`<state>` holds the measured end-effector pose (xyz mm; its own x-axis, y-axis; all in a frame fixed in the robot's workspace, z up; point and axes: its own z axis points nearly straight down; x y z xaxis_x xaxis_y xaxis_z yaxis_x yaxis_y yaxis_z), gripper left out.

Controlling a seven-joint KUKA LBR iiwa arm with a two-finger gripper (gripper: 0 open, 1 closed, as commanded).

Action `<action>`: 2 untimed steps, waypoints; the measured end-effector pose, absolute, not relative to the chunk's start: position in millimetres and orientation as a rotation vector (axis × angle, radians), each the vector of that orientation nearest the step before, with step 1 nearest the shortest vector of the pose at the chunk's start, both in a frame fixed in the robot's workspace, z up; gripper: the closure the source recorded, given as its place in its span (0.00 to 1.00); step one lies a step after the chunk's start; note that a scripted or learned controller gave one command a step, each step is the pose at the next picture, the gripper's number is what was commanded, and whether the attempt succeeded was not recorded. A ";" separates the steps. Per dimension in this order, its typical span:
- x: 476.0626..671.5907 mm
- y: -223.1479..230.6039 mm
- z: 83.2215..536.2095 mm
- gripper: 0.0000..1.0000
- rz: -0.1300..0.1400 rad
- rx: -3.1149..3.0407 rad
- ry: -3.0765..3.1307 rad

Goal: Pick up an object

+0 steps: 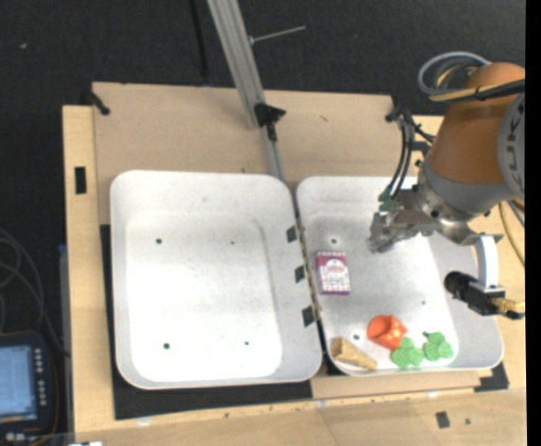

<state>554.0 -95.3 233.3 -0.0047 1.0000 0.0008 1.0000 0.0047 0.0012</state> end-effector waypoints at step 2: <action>547.8 15.5 233.3 1.00 0.003 2.213 2.234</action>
<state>547.8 15.5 233.3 -0.0093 1.0000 0.0032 1.0000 0.0093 -0.0002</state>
